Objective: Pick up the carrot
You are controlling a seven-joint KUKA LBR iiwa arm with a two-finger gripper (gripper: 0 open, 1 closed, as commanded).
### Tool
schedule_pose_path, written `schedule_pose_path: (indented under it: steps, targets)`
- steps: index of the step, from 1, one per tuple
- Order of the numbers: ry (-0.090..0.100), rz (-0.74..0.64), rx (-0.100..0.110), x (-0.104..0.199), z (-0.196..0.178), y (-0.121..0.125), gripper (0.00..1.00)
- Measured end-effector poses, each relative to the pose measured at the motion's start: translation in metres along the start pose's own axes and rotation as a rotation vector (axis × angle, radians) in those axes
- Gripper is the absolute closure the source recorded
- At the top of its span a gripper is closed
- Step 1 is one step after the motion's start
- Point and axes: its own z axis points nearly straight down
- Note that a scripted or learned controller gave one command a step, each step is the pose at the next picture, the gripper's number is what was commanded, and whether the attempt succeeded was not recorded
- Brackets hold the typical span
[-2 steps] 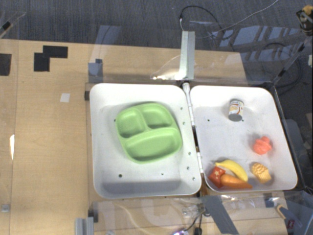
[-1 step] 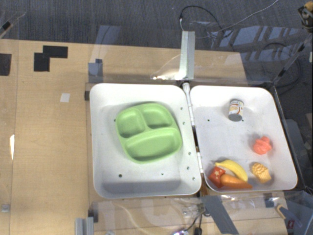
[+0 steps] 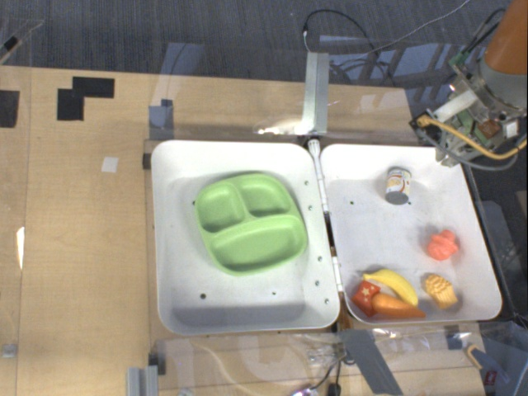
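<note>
The orange carrot (image 3: 398,306) lies in the front left corner of the right bin (image 3: 462,213), pointing right. A yellow banana (image 3: 394,285) rests just behind it and touches it, and a small red piece (image 3: 365,294) sits at its left end. My gripper (image 3: 446,148) hangs at the bin's back right corner, over the rim, far from the carrot. Nothing shows in its grasp.
A small can (image 3: 398,185) stands at the back of the right bin. A pink-red fruit (image 3: 443,245) and a yellow-brown piece (image 3: 439,289) lie to the right of the carrot. A green divided plate (image 3: 250,221) fills the middle of the left bin (image 3: 177,304).
</note>
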Motion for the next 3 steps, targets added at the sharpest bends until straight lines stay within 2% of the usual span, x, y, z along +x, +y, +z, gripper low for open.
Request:
schedule_pose_path:
  steps: [1,3]
  targets:
    - [0.003,0.009,-0.003,-0.021,-0.154,0.052,1.00]
    - [0.006,-0.008,-0.006,-0.017,-0.176,0.049,1.00]
